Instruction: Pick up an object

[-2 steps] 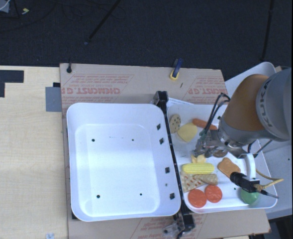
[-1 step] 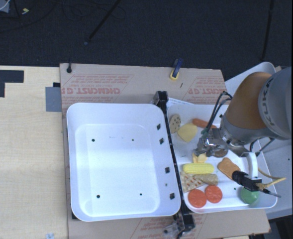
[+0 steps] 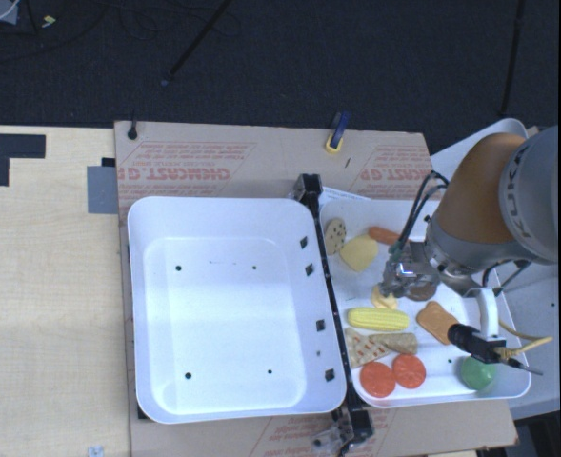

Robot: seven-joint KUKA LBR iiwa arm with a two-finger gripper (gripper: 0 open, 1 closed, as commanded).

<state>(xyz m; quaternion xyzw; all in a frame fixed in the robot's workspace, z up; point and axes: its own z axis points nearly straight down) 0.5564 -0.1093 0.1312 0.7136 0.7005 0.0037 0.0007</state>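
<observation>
Arm [image 3: 494, 208] low over right bin [image 3: 432, 381], jaws [image 3: 397, 288] by the corn [image 3: 377, 319], can't tell their state, left bin [image 3: 225, 307] mid-frame

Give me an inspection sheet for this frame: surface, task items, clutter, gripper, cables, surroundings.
Surface: two shallow white plastic bins, left bin, right bin, on brown printed cardboard.
Job's things: in the right bin, yellow corn cob, pale yellow lemon-like piece, two red round slices, orange carrot piece, green ball, tan bread-like pieces.
Clutter: blue-and-yellow clip at the cardboard's far edge.
Gripper: metal gripper low over the right bin; finger state unclear.
Cables: dark cables along the wrist.
Surroundings: light wooden bench, dark floor.
</observation>
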